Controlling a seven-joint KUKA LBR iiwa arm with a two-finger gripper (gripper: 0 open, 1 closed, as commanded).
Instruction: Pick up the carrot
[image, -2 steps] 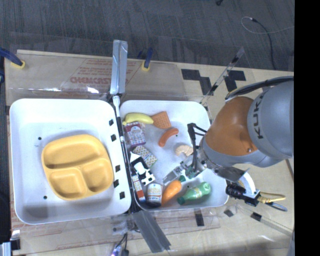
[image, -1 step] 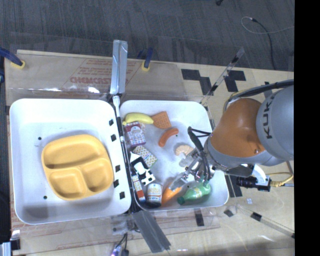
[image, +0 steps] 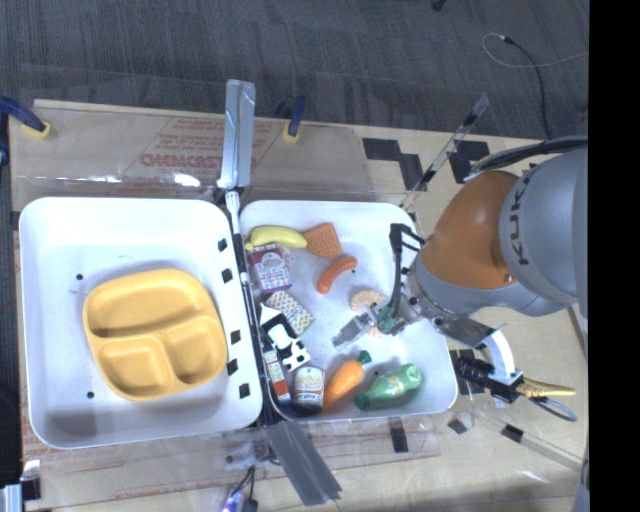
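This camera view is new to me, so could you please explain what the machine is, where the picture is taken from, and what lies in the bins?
The picture comes from one fixed camera above the bench, looking down at a slant. The grey machine with the orange band is a robot arm reaching in from the right. Its end effector hangs over the right bin, with nothing visibly held. That bin holds toy food: the carrot it should pick up, a green bottle beside it, a banana, a sausage and some small packets. The left bin holds a yellow divided tray.
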